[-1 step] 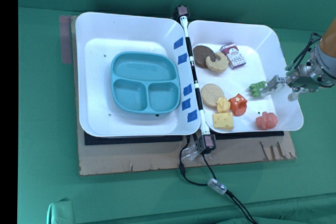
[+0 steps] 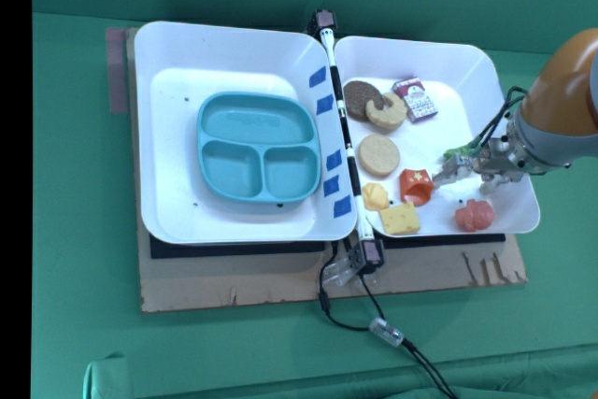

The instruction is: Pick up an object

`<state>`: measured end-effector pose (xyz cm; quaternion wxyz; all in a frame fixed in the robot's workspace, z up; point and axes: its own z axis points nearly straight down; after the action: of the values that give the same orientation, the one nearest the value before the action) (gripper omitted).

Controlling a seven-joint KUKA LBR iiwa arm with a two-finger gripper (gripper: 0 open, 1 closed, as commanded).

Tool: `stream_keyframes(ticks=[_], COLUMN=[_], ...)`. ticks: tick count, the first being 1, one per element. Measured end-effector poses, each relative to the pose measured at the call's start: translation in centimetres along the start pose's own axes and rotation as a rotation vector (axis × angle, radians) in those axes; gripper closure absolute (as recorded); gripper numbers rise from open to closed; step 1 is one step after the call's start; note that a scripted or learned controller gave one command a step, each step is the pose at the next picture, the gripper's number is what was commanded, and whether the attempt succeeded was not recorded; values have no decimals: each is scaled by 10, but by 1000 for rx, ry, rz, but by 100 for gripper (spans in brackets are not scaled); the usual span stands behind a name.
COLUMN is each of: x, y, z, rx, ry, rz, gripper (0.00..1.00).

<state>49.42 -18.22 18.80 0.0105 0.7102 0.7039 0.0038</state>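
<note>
risk: the red cup-shaped toy (image 2: 415, 186) sits just beside the yellow cheese wedge (image 2: 401, 220) and the small yellow lump (image 2: 375, 196), so a descent off-line could push one into the other and close on nothing. the red-pink tomato-like toy (image 2: 475, 215) lies near the right white bin's (image 2: 458, 61) front rim; a nudge might roll it against the wall. the smooth round tan cookie (image 2: 378, 155) looks too flat to pinch well.

pose: grey arm with orange band enters from the right, wrist low over the right bin, two-finger gripper (image 2: 456, 170) pointing left toward the red cup-shaped toy. cannot tell the gripper's state; nothing visibly held.

candidates all lie in the right bin, including the dark brown round biscuit (image 2: 356, 95), bitten tan cookie (image 2: 387, 111) and red-white carton (image 2: 415, 98). the left white bin (image 2: 168, 51) bears a teal divided plate (image 2: 257, 148).
</note>
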Motion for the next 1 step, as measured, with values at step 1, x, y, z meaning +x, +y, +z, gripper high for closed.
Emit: stream_keyframes(ticks=[1], x=[34], y=[78], z=[1], rx=[-2], ry=[1], rz=[-4], gripper=[0])
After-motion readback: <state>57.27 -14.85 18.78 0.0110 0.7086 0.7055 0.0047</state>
